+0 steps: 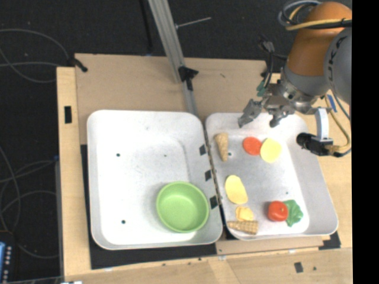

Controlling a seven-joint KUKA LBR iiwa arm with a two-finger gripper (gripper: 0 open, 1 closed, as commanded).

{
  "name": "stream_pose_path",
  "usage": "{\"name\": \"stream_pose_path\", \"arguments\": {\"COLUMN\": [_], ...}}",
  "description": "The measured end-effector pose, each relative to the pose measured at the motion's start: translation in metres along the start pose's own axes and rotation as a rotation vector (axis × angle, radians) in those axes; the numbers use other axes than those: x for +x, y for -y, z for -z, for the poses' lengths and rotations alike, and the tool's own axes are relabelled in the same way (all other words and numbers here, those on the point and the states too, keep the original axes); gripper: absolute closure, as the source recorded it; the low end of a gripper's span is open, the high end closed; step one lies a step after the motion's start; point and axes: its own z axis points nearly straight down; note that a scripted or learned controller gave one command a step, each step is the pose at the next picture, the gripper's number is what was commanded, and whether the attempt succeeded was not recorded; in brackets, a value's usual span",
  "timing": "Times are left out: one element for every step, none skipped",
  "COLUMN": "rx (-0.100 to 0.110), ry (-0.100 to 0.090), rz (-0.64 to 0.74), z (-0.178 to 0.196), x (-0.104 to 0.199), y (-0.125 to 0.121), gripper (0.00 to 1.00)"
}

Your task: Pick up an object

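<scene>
Gripper: the grey two-finger gripper [261, 116] is hovering over the 12 o'clock rim of the right-hand shallow white plastic bin [308, 176]; its jaws are standing spread with nothing between them.
Arm: the grey arm with the orange band [311, 46] is reaching in from 3 o'clock, wrist tilted down toward the bin, probably lining up a descent.
Candidates: the flat round red piece [252, 145] and the flat round yellow piece [271, 151] are lying touching, just at 6 o'clock of the gripper, the nearest targets.
Others: the tan ridged cone [221, 145] is resting near the bin's 9 o'clock wall; the yellow oval slice [235, 189] is sitting mid-bin; the red tomato with green leaf [280, 211] is lying toward 5 o'clock.
Left bin: the lime-green plastic bowl [182, 206] is sitting at 5 o'clock in the left-hand white bin [130, 152], well apart from the gripper.
Risk: the flat pieces are giving the fingers little to pinch.
</scene>
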Motion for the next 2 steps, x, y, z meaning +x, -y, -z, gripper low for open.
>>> {"name": "stream_pose_path", "arguments": {"rx": [0.000,0.004], "ry": [0.000,0.004], "rz": [0.000,-0.005], "z": [0.000,-0.049], "x": [0.000,-0.010], "y": [0.000,-0.006], "gripper": [0.00,0.00]}}
